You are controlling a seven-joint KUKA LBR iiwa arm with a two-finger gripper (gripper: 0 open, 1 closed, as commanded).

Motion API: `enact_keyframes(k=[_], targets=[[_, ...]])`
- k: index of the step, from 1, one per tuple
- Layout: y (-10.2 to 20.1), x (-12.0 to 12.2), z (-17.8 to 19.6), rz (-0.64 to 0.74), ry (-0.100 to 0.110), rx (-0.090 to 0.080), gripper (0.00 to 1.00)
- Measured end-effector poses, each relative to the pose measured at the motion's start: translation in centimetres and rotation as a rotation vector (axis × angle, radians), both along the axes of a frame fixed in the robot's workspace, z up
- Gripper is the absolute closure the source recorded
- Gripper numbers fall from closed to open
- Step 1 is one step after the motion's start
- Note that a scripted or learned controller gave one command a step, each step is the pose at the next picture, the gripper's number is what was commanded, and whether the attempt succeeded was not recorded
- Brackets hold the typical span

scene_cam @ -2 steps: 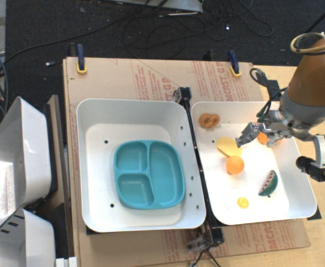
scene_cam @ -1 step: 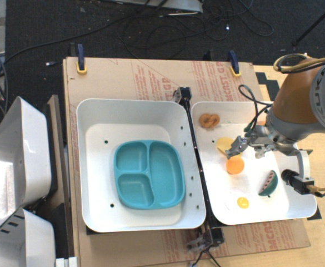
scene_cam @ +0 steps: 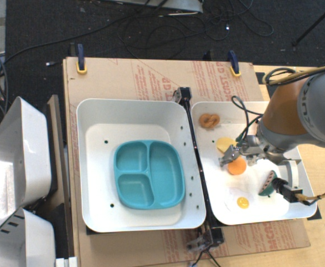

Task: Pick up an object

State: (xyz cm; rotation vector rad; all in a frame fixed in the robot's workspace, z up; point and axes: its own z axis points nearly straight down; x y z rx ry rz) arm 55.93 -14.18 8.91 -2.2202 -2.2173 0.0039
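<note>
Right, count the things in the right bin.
5: brown piece at back, pale yellow piece and orange ball by gripper, small yellow piece and green thing in front. Arm may hide more.

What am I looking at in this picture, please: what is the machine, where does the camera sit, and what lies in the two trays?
One camera is fixed above a bench and looks down at a slant. The grey machine with the orange band is a robot arm reaching in from the right, and its hand is the part meant to pick things up. Two shallow white bins sit side by side. The left bin holds a teal divided plate. The right bin holds small items: a brown pretzel-like piece, a pale yellow piece, an orange ball, a small yellow piece and a green and red piece. The hand hovers right at the orange ball, but I cannot tell whether it grips it.
</note>
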Motion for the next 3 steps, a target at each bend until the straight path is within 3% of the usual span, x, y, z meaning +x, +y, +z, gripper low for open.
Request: enact_keyframes(k=[1, 3], targets=[[0.0, 0.1, 1.3, -0.001, -0.004, -0.001, 1.00], [-0.3, 0.5, 9.9, 0.004, -0.010, -0.003, 1.00]])
